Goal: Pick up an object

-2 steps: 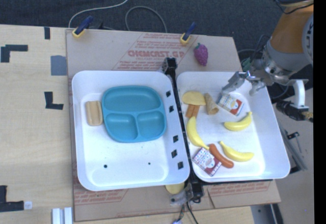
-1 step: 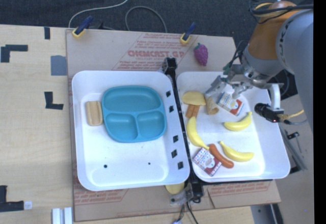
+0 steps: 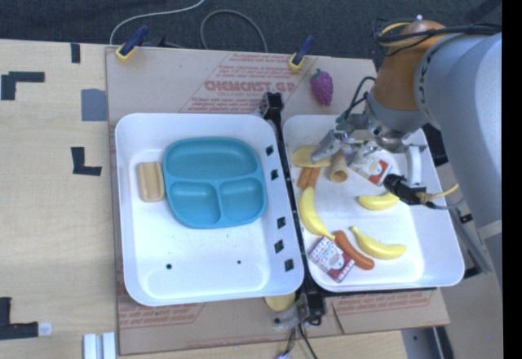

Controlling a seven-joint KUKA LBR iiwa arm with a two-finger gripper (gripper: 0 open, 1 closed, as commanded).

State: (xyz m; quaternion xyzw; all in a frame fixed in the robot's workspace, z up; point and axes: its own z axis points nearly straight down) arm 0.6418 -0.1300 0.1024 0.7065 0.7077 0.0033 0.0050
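Arm over the right bin, gripper down among the food at its top edge.

The arm [image 3: 457,88] comes in from three o'clock and bends low over the right bin [image 3: 432,272], placed, I'd judge, to work the cluster at the bin's twelve o'clock. The left bin [image 3: 130,268] holds a blue tray [image 3: 216,182] with a tan block [image 3: 150,181] at its nine o'clock, well clear of the action. The gripper [image 3: 347,145] hangs right above a small tan piece [image 3: 338,172]; whether its fingers are wide or closed on anything, I cannot tell. Bananas: one [image 3: 312,214] at the bin's nine o'clock, one [image 3: 378,245] toward five, one [image 3: 377,201] at centre. A sausage [image 3: 354,250] and a red packet [image 3: 329,258] lie at six o'clock. Purple grapes [image 3: 322,86] sit outside, at twelve.
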